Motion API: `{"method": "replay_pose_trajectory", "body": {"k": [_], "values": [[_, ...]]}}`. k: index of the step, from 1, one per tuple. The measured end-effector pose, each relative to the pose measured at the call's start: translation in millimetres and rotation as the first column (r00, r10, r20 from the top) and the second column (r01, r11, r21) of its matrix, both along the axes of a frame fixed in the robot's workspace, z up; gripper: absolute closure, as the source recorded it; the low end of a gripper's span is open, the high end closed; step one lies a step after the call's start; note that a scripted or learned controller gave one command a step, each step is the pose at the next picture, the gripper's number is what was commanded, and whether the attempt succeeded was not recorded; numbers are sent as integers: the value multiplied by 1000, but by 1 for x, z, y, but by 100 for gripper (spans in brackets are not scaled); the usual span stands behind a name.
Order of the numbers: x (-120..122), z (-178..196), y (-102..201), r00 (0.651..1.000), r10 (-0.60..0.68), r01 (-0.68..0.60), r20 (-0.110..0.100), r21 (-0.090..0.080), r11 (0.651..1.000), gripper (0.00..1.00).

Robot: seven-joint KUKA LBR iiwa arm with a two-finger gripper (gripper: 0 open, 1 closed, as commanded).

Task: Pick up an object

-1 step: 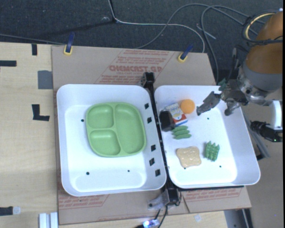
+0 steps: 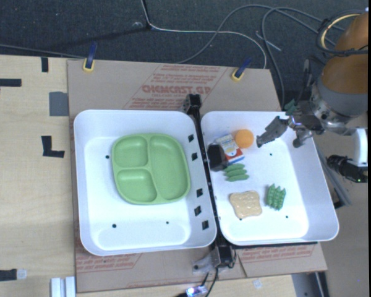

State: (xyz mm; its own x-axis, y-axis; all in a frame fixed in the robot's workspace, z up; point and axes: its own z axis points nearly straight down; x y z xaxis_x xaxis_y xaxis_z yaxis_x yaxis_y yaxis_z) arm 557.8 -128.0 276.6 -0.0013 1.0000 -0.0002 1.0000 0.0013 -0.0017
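The right bin holds an orange ball, a small carton with a dark item beside it, a green pea pod, a slice of toast and a green leafy piece. My gripper hovers over the bin's upper right part, to the right of the orange ball. Its two fingers are spread apart with nothing between them.
The left bin holds a green divided plate. Black clips run along the seam between the bins. Cables lie on the dark floor behind the bench. The arm's orange band is at the upper right.
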Motion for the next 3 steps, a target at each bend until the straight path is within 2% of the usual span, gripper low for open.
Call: {"method": "replay_pose_trajectory", "body": {"k": [2, 3], "values": [[-13, -114, 11, 1000, 0, 0, -5, 1, 1000, 0], [-14, -158, 9, 1000, -1, 1, -4, 0, 1000, 0]]}}
